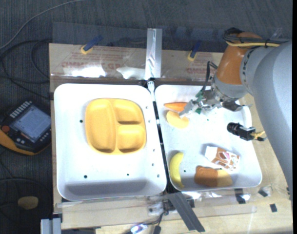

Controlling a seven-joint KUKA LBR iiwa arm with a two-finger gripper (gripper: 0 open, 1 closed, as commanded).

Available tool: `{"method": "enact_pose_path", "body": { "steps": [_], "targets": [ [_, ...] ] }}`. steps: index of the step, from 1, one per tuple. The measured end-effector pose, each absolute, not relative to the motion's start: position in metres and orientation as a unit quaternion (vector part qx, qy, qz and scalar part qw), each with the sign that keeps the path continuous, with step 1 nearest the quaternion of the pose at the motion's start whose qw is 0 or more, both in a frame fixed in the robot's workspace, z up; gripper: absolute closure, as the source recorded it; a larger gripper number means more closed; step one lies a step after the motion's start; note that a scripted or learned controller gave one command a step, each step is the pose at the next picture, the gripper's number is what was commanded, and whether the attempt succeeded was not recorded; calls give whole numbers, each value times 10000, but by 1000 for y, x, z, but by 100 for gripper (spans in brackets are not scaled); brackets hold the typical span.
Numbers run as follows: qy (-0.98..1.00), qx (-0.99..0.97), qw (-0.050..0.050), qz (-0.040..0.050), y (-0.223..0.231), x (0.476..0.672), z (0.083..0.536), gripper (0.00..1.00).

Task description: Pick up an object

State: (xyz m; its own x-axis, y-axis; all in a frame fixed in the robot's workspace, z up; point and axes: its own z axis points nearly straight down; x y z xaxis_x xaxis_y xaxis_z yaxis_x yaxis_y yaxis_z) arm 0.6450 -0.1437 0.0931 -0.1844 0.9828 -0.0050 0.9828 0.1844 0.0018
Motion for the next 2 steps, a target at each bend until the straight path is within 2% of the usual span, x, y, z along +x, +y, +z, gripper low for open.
{"method": "enact_pose_path", "body": {
  "steps": [1,2],
  "targets": [
    [8055,5926,17,-22,-103,668,119,0],
    [8320,5547,-4,-11,-119,669,90,0]
  ]
}}
